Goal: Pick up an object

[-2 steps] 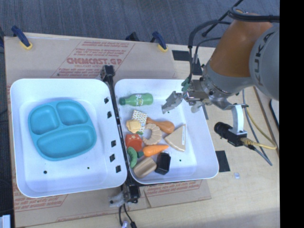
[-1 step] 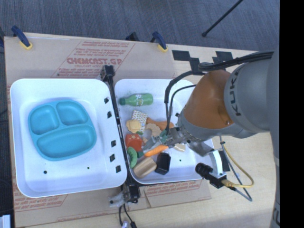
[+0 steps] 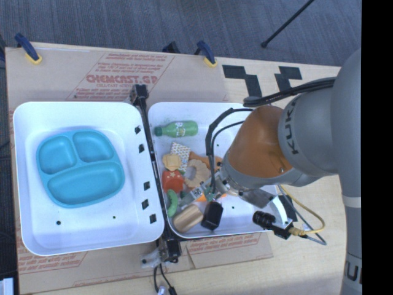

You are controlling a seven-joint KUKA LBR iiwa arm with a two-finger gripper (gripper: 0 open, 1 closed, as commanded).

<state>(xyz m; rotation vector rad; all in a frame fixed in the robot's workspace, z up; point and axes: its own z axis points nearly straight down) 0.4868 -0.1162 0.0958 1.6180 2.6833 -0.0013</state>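
The right bin (image 3: 195,109) holds a heap of small toy foods. A green bottle (image 3: 176,128) lies near its far left corner. Below it come a checkered piece (image 3: 178,149), a tan cookie (image 3: 172,161), a red tomato-like piece (image 3: 174,180), a green piece (image 3: 172,201) and a tan roll (image 3: 188,217). A black block (image 3: 212,215) sits by the roll. My gripper (image 3: 209,192) is low over the middle of the heap, under the orange band (image 3: 261,146), close to the tomato and a brown flat piece (image 3: 198,172).
The left bin (image 3: 24,121) holds a blue divided plate (image 3: 80,166). A black divider with clips (image 3: 147,165) runs between the bins. The arm's grey body (image 3: 319,134) covers the right bin's right half. Cables (image 3: 295,226) trail past the near right corner.
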